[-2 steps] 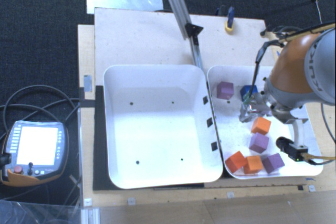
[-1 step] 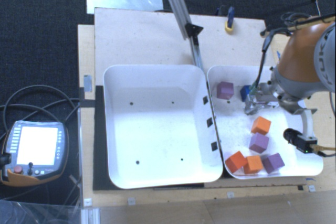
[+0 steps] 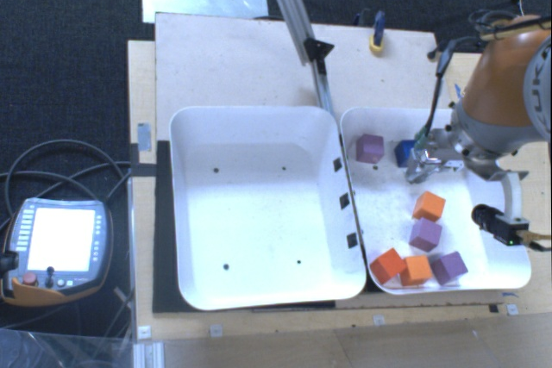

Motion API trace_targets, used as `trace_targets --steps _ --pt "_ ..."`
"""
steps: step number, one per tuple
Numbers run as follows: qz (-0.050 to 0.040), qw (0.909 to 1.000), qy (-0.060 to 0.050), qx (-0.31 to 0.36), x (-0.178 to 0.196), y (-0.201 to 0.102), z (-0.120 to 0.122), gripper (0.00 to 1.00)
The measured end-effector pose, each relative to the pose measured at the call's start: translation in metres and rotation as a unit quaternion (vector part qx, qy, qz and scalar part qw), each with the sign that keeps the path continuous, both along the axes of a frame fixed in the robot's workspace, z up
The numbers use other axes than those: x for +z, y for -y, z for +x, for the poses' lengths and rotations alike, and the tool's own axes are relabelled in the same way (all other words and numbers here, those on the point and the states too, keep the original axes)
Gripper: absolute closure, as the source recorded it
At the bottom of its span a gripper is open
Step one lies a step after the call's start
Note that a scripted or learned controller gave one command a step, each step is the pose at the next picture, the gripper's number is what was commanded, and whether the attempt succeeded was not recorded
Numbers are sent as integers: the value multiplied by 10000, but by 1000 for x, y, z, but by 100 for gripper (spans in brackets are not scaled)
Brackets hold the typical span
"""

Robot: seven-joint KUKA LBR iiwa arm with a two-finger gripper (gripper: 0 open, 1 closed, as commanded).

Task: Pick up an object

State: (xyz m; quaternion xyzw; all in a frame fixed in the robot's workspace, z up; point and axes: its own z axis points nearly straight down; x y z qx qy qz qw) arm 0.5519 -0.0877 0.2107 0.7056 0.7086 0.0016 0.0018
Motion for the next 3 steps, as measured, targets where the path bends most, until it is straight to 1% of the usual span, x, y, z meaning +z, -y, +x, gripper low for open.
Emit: trace_targets --steps 1,2,3 --pt "11 10000 -5 26 9 -44 5 100" --pt "12 10000 -15 26 5 -95 12 100" --pt "15 10000 -13 36 20 -151 11 100"
